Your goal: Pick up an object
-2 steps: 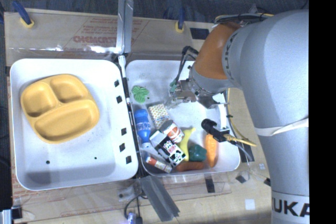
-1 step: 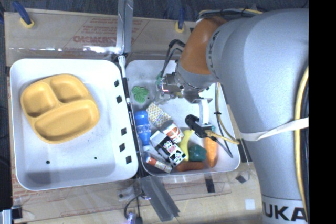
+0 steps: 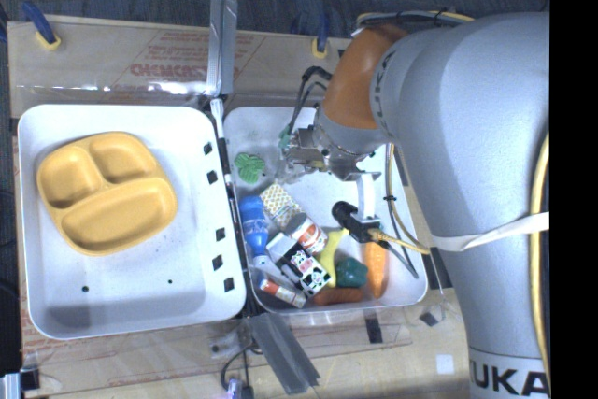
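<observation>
The right bin (image 3: 404,201) holds a heap of small things along its left and front sides. A green leafy piece (image 3: 249,166) lies at the back left. In front of it lie a blue bottle (image 3: 252,221), a checkered piece (image 3: 278,198) and a white can with a red band (image 3: 297,236). Nearer the front are a black-and-white patterned box (image 3: 314,269), a yellow banana (image 3: 334,247), a teal piece (image 3: 352,273), an orange carrot (image 3: 376,266) and a red-tipped marker (image 3: 280,292). My gripper (image 3: 294,151) hangs over the bin's back part, just right of the green piece and above the checkered one.
The left bin (image 3: 187,285) bears a yellow divided plate (image 3: 105,190) in its back left half. A raised divider (image 3: 224,201) separates the two bins. My bulky grey arm covers the right bin's right side and the bench beyond it.
</observation>
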Controlling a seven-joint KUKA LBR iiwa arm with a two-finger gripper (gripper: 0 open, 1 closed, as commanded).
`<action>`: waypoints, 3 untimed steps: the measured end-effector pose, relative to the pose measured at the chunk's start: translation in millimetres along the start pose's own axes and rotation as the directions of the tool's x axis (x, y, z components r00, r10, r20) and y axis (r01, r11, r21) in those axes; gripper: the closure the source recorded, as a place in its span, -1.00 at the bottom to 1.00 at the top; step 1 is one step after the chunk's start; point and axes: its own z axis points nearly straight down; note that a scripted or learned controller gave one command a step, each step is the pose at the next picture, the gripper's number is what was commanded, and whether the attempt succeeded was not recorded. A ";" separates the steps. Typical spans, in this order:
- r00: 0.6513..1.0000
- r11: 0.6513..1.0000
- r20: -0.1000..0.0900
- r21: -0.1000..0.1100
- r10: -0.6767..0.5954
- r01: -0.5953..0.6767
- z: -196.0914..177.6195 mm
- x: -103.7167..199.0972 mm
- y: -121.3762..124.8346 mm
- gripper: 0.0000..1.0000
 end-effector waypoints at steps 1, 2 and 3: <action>1.000 1.000 0.000 0.000 -0.001 0.001 0.0 0.0 0.0 -1.00; 0.913 0.913 -0.001 0.002 -0.409 0.409 10.7 2.7 -37.3 -1.00; 0.911 0.911 0.000 0.002 -0.413 0.413 0.5 2.9 -36.7 1.00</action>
